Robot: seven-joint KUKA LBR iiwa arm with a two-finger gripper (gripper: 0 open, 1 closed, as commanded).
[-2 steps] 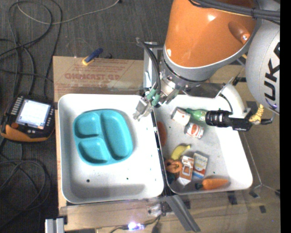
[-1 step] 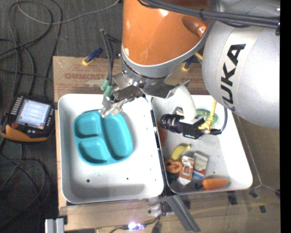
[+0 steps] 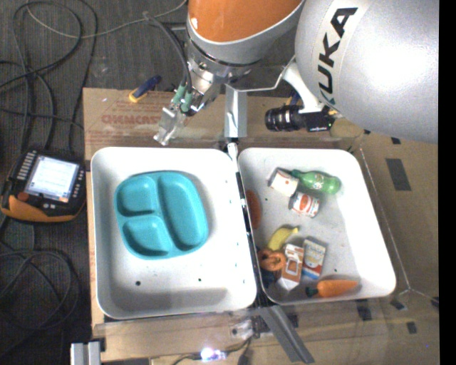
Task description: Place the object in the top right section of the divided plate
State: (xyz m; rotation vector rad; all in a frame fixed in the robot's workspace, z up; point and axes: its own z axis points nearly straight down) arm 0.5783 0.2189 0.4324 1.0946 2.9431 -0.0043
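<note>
A slanted overhead view of a counter [image 3: 142, 117] carrying two shallow white bins side by side. The left bin [image 3: 107, 285] holds a blue divided plate [image 3: 162, 214] with three sections: a long one along its 3 o'clock side and two smaller ones stacked on its 9 o'clock side. All three sections look bare.

The right bin [image 3: 370, 214] holds a loose scatter of toy groceries. At its 12 o'clock end lies a green bottle [image 3: 320, 182] beside a small white-and-brown carton [image 3: 283, 182], with a red-and-white can [image 3: 305, 204] just below them. Toward 6 o'clock sit a banana [image 3: 283, 235], two small boxes [image 3: 305, 258] touching each other, and an orange carrot [image 3: 335, 288] against the near wall. The task does not say which of these is the object.

The grey arm with its orange band [image 3: 242, 18] reaches in from 3 o'clock and crowds the upper part of the view. Its gripper [image 3: 169, 128] hangs beyond the 12 o'clock edge of the left bin, over the counter rather than over either bin. It carries nothing; whether it stands wide or closed cannot be told at this size.

Judging from this, the pick is not yet done. To do it well, the arm would likely need to swing toward 4 o'clock over the right bin and choose a piece standing apart from its neighbours, such as the can or carrot, since the touching boxes risk a double grab. Coming straight down and centring on the piece should help. The release should favour the plate's 1 o'clock area, low enough that the piece does not bounce across a divider.
</note>
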